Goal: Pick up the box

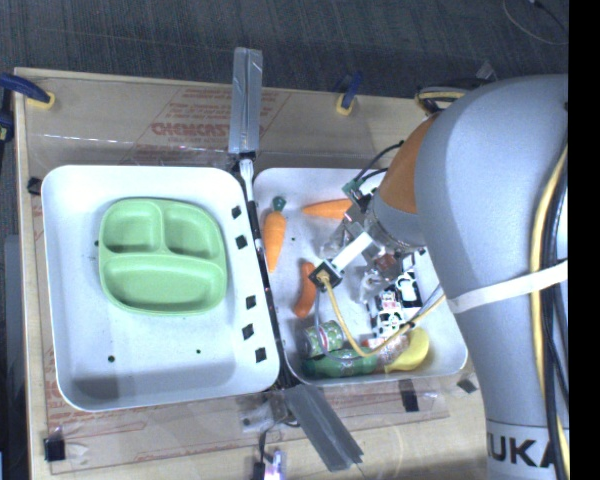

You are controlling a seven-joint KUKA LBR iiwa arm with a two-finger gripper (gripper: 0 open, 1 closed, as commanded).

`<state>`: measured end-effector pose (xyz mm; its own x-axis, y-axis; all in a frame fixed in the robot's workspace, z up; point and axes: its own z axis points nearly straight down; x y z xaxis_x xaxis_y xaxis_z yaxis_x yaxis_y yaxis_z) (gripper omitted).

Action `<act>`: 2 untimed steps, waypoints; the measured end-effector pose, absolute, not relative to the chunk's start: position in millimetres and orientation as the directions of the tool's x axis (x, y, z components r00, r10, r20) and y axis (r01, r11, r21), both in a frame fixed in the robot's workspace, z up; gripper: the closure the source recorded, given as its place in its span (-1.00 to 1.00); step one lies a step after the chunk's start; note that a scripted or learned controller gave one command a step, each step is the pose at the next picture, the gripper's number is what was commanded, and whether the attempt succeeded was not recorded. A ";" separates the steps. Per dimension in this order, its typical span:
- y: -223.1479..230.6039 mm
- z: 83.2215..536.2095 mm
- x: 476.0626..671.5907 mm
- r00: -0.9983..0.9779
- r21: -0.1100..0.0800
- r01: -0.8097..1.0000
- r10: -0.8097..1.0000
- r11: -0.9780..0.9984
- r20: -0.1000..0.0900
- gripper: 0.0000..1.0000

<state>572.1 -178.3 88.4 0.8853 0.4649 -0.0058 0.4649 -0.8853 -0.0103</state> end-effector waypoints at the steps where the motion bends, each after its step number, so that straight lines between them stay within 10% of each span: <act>1: -171.8 88.8 635.7 0.974 -0.006 0.228 0.228 -0.974 -0.006 -1.00; 2: -210.6 150.7 569.8 0.965 -0.007 0.262 0.262 -0.965 -0.005 -1.00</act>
<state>569.8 -210.6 150.7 0.9651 0.2617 -0.0047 0.2616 -0.9651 -0.0066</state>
